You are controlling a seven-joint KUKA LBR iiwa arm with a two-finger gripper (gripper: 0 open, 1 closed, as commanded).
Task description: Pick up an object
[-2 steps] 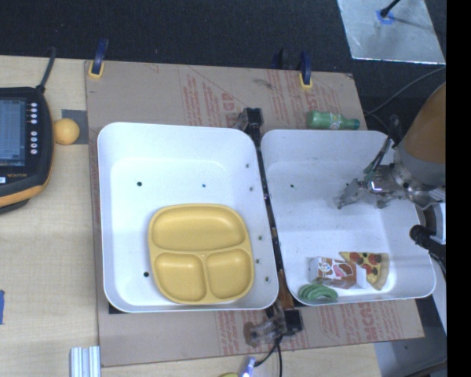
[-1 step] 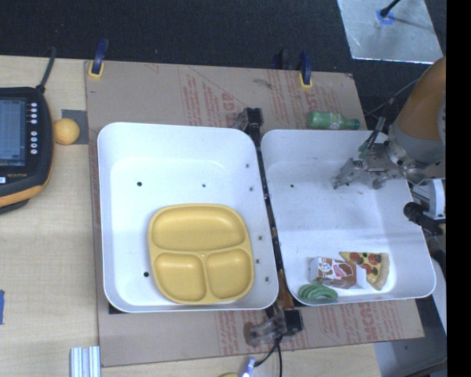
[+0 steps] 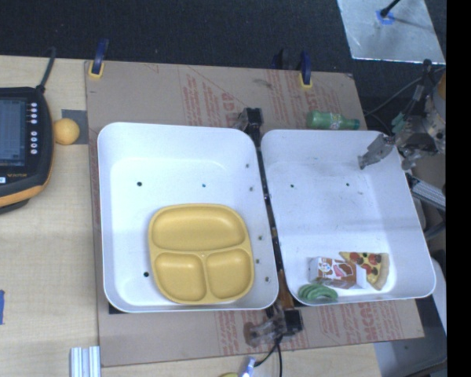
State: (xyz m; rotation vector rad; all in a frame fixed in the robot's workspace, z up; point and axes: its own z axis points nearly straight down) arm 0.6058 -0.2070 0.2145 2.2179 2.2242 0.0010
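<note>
The right bin (image 3: 337, 203) holds three small things along its near edge: a toy pizza slice (image 3: 369, 267), a brown and white packet (image 3: 332, 271) beside it, and a green coiled piece (image 3: 319, 292) at the near-left corner. A yellow three-compartment plate (image 3: 200, 251) lies in the left bin (image 3: 173, 155). My gripper (image 3: 392, 154) hangs over the far-right corner of the right bin, well away from the objects. It stands open with nothing between its fingers (image 3: 373, 154).
A green bottle (image 3: 333, 120) lies on the cardboard just behind the right bin. A yellow ball (image 3: 66, 130) and a teach pendant (image 3: 12, 148) sit left of the bins. Blue clamps (image 3: 305, 67) hold the cardboard's far edge.
</note>
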